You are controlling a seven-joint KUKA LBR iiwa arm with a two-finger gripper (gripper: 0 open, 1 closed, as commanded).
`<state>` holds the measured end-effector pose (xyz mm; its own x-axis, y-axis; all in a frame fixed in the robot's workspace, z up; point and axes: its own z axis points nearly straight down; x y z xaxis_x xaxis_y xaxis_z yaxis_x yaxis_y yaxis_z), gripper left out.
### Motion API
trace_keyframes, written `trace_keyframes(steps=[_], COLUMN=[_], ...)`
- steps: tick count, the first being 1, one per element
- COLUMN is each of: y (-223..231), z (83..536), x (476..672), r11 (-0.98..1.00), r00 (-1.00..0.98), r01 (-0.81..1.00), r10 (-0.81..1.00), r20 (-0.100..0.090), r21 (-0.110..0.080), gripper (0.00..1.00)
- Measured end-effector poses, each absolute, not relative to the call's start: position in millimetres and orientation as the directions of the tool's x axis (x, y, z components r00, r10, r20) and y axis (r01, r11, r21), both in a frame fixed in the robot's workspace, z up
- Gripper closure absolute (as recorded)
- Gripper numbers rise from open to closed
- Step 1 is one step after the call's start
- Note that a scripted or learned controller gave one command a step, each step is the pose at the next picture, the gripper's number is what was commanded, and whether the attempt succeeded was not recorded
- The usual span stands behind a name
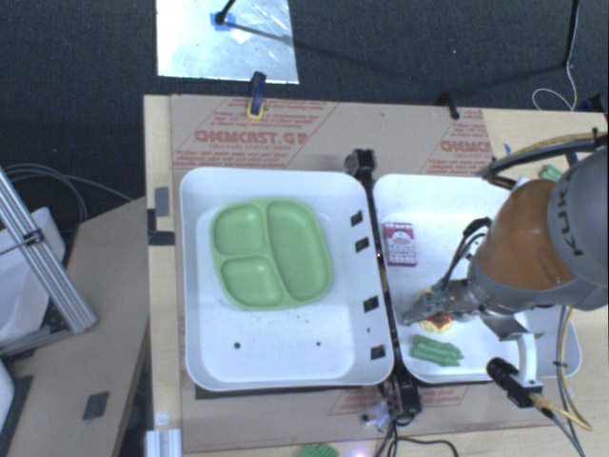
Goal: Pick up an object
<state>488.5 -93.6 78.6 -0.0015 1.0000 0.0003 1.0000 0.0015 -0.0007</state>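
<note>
Gripper (425, 306) hovers low beside yellow-red object (438, 324) in right bin (433, 198).

My arm: grey shell, orange band

My arm (561, 246) is a rounded grey casing with dark lettering on its side, and a broad orange band (519, 241) sits above the wrist. Thin black cables (466, 246) loop down toward my small metal gripper (428, 305).

Green divided tray (271, 253) in left bin (205, 350)
</note>
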Motion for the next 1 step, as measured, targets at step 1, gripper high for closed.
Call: trace_keyframes(steps=[1], y=[-98.5], z=[85.7], x=[567.7], r11=[0.006], r00=[-0.006], r01=[1.0], r10=[1.0], r20=[-0.002], r21=[0.009], gripper=[0.0])
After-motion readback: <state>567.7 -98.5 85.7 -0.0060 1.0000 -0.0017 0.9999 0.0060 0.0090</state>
